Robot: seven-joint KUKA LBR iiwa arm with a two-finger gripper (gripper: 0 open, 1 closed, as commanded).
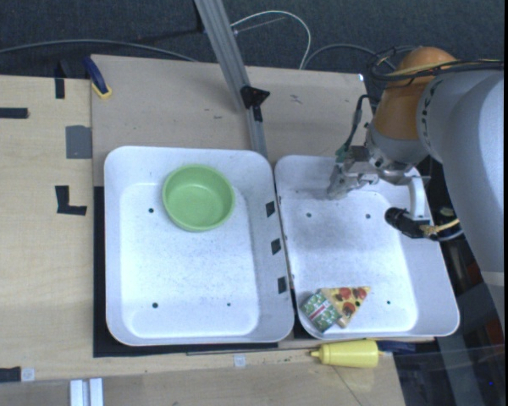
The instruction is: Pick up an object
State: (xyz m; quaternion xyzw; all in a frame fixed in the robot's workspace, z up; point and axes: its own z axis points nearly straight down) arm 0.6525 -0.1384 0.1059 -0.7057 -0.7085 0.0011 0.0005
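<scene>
yellow bottle [349,353] just outside right bin [423,311], hand [345,178] above its far end.

Pincer [339,186] finger gap indistinct

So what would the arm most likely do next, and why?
Probably swing toward the near corner of the right bin and come down over the colourful packet. The gripper sits at that bin's far edge with nothing under it, and the packet is the closest thing. The green bowl lies in the other bin.
</scene>
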